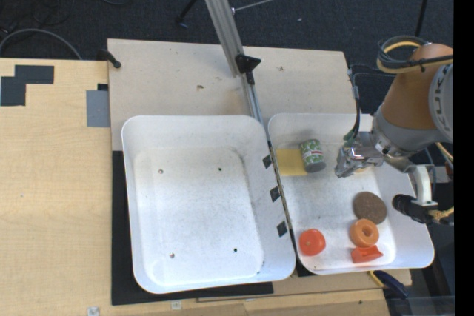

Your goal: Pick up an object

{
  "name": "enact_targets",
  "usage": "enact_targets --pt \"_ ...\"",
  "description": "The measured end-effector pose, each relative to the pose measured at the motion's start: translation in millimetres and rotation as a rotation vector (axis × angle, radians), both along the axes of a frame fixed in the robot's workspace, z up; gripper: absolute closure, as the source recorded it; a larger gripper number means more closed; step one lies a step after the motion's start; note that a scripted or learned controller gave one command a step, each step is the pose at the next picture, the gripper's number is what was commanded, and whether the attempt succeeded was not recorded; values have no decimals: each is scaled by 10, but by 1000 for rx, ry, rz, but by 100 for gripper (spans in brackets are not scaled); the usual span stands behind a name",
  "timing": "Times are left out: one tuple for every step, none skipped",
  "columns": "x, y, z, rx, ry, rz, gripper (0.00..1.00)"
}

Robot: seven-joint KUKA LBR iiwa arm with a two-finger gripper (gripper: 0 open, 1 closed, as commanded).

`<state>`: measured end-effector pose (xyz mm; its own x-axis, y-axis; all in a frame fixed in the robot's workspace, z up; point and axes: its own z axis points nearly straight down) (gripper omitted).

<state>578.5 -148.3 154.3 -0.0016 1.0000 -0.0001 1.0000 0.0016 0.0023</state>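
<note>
The right bin (337, 263) holds several objects. A small green-labelled can (312, 155) lies on its side next to a yellow sponge (289, 162) at the bin's far left. A brown disc (369, 206) sits toward the right, with an orange ring (364, 233) and a red-orange piece (366, 254) in front of it. A red-orange ball-like object (312, 242) rests near the front left. My gripper (348, 165) hangs just right of the can and above the bin floor, and nothing shows between its fingers.
The left bin (148, 152) stands beside the right one, with a divider edge and black clips (272, 192) between them. A slanted aluminium bar (222, 18) rises behind the bins. A wooden table surface (52, 189) lies to the left.
</note>
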Motion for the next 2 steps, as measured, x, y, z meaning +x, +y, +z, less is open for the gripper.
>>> enact_targets --pt "9 -9 530 -1 -1 -1 100" --pt "-6 528 653 3 4 3 100"
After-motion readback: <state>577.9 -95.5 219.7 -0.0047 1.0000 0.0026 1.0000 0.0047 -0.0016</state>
